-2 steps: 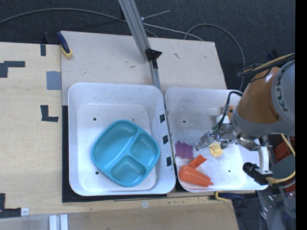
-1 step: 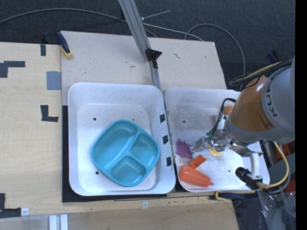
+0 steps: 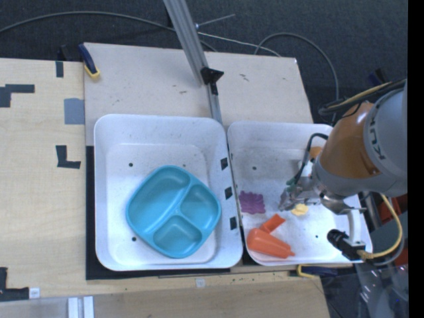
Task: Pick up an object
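Claw [image 3: 291, 201] low in right bin [image 3: 265, 138], grip hidden, cannot tell, yellow piece [image 3: 300, 210] beside it, orange carrot [image 3: 269, 244] at front edge, purple piece [image 3: 252, 202] by left wall, blue plate [image 3: 173, 211] in left bin [image 3: 119, 128]

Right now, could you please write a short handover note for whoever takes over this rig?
Hand: low in the right bin, beside the yellow piece; whether it is open or shut cannot be told.
Things: right bin has a purple piece, the yellow piece, an orange carrot and a small orange piece. Left bin has a blue tray.
Done: nothing visibly lifted.
Left: grasp one object and raise it.
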